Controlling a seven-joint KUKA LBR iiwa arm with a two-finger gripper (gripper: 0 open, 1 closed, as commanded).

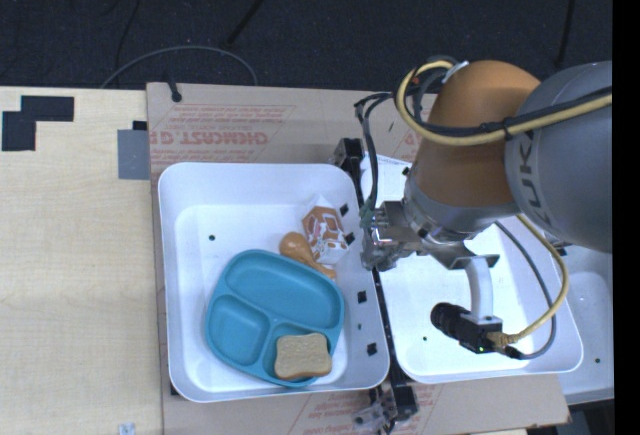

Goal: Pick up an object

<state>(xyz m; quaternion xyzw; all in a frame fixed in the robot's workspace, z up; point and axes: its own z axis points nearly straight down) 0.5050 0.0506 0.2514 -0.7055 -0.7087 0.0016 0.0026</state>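
With the gripper (378,245) hanging over the divider between the bins, its state impossible to tell, you risk striking that rim instead of reaching the wrapped snack (323,227) and drumstick toy (300,249) beside the blue tray (265,315) in the left bin (185,223).

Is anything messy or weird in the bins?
Nothing is spilled or broken. The blue tray sits crooked in the left bin, the bread slice lies in its corner compartment, and a crinkled wrapper lies loose beside it.
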